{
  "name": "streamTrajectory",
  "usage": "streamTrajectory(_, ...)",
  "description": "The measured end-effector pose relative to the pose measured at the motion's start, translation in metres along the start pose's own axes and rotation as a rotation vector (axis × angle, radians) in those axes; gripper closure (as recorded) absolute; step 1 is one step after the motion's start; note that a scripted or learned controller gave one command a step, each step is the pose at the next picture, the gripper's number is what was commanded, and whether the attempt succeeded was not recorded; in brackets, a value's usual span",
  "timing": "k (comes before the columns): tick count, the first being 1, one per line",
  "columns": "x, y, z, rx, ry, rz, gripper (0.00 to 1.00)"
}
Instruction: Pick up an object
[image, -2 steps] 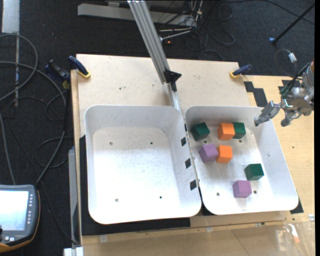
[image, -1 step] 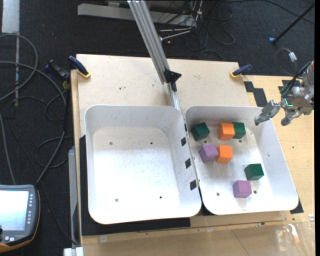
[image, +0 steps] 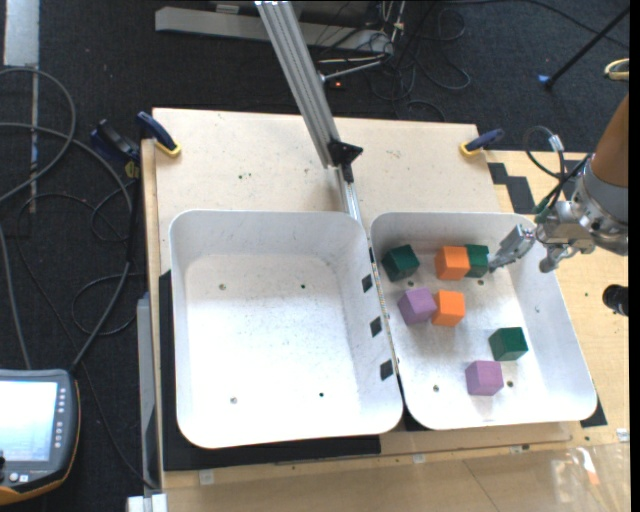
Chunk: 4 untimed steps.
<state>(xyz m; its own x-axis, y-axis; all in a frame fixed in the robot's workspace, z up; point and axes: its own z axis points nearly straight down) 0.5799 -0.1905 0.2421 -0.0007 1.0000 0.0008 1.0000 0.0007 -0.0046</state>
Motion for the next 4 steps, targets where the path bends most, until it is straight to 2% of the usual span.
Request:
streamTrajectory(2, 0.01, 0.009, 0.102, 0.001, 0.001, -0.001, 0.0)
streamTrajectory(3, 0.009, 0.011, 0.088, -0.007, -0.002, 0.0, 1.0)
streamTrajectory(4, 0.013, 0.005, 0.041, -0.011, -0.003, -0.002, 1.0)
